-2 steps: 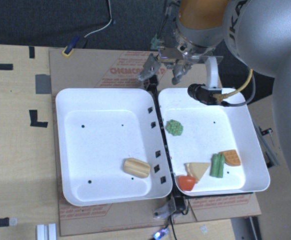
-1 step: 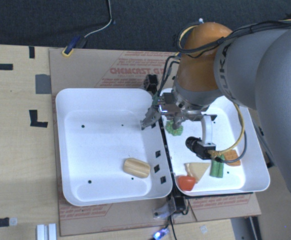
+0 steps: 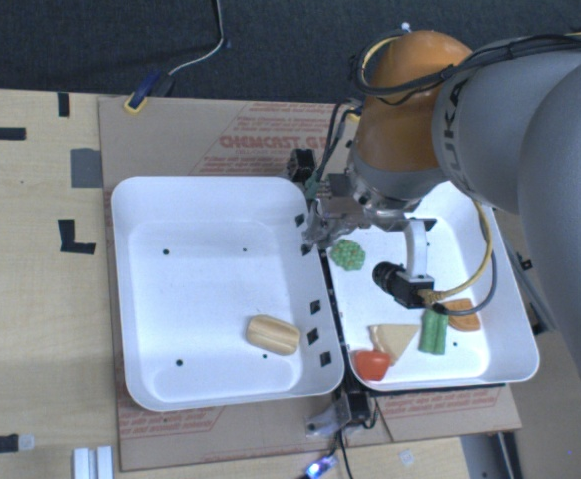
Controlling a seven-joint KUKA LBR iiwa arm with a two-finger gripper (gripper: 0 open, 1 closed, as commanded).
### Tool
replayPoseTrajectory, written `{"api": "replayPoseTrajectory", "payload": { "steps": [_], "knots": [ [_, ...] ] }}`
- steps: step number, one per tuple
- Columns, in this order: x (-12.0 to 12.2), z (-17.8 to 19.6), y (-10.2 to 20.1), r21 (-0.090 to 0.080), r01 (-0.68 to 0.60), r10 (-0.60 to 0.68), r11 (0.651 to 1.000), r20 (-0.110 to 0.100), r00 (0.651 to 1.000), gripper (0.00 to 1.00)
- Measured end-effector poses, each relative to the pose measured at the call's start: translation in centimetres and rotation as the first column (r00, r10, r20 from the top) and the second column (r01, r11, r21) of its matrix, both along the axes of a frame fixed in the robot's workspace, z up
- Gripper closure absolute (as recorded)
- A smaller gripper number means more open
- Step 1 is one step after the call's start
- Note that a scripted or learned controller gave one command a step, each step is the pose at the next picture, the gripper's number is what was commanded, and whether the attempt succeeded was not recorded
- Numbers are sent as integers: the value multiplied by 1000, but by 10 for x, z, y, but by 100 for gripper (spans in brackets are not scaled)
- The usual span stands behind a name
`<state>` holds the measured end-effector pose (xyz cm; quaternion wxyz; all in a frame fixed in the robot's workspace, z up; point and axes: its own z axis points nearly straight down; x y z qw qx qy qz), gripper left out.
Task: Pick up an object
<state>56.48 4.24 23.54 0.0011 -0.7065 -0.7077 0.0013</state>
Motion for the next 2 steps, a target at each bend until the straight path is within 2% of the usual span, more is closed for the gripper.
{"api": "replayPoseTrajectory", "payload": {
  "steps": [1,2],
  "knots": [
    [47,-55,5,-2,0,0,1000,-1,1000,100],
    [102,-28,85,4,-7,7,1000,8,1000,100]
  ]
}}
